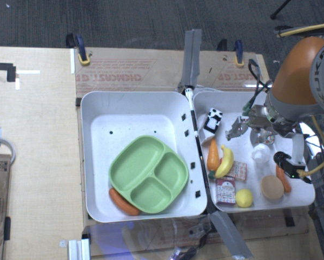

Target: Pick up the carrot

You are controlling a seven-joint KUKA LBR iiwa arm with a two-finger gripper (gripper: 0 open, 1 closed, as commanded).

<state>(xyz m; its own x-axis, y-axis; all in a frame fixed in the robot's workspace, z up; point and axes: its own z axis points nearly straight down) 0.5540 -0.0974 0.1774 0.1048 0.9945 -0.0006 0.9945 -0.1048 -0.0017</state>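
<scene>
Orange carrot (212, 155), yellow banana (225, 162), green plate (149, 173), white bins (97, 145).

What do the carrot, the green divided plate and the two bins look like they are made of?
The orange tapered carrot looks like smooth moulded plastic, a toy judging by its even colour. The pale green three-compartment plate looks like matte plastic with soft rounded rims. The shallow white bins appear to be thin glossy plastic or coated sheet; the view leaves that open.

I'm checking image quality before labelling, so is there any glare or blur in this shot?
Camera view: the white right bin looks washed out around the grey two-finger gripper; the orange carrot and green divided plate stay sharp; shadows are soft.
</scene>
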